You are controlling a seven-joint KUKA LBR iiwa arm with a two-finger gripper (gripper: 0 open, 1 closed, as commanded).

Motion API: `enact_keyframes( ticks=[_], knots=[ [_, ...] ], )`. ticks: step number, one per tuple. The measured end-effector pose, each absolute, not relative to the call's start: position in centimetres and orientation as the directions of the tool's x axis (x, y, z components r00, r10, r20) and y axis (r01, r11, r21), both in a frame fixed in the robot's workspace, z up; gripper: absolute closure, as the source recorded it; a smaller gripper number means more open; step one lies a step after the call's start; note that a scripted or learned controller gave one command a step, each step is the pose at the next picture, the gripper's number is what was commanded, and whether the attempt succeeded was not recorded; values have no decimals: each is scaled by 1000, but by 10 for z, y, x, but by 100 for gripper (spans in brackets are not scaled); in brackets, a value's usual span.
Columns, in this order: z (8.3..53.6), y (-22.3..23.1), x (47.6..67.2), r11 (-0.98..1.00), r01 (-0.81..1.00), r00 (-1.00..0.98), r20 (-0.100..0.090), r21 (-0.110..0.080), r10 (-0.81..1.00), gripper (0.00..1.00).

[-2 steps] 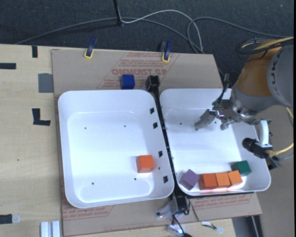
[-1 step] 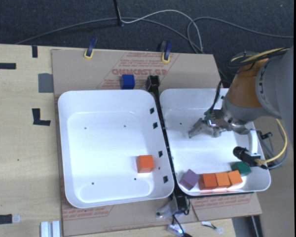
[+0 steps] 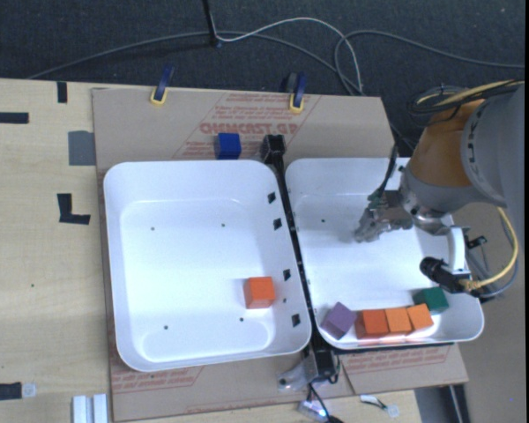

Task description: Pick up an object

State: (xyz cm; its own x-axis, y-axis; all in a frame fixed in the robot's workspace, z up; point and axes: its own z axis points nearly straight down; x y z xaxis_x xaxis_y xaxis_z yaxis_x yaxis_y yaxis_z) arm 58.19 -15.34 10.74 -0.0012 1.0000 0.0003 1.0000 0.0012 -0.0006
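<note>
From my screen I see an orange block (image 3: 259, 292) alone in the left bin (image 3: 141, 192), well apart from my gripper (image 3: 368, 227), which hangs over the right bin (image 3: 335, 173) above a row of blocks (image 3: 383, 321), fingers too blurry to tell.

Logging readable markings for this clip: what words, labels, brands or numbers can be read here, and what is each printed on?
"CHEMCAST GP": red print, upside down and blurred, so an uncertain reading, on the brown cardboard sheet under the bins, at its far edge.
Smaller red print around it on the same sheet: too blurred to read.
Red print on the sheet's near edge, below the left bin: too blurred to read.
No readable text on the blocks or the arm.
</note>
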Motion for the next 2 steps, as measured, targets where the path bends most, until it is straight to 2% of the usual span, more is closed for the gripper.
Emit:
enact_keyframes(
  ticks=[2],
  knots=[
    [206, -150, 593, 1, 1000, -1, -1, 4, 1000, 100]
  ],
)
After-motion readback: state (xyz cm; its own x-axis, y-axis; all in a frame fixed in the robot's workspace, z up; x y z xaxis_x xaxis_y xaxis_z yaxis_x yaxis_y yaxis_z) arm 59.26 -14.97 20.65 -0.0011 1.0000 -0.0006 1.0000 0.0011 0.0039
